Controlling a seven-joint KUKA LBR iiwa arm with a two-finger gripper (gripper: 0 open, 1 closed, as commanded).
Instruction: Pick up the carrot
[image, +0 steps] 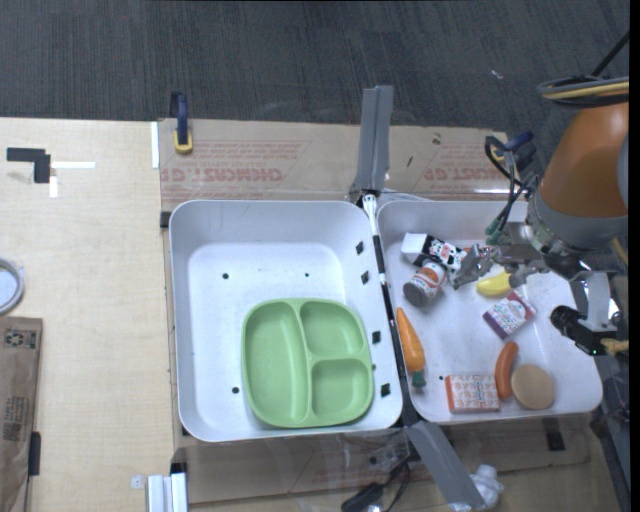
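Observation:
The carrot (410, 343) is orange with a green stub at its near end. It lies along the left wall of the right bin (455, 330), pointing toward the front. My gripper (470, 266) hangs over the middle-back of the same bin, up and to the right of the carrot and well apart from it. It sits just beside a small can (425, 283) and a yellow banana-like piece (495, 285). Nothing from the bin shows lifted in it.
A green divided plate (308, 362) lies in the left bin (200, 300). The right bin also holds a black-and-white pack (438, 249), a pink packet (507, 316), a sausage (505, 368), a round bun (533, 387) and a small box (470, 392).

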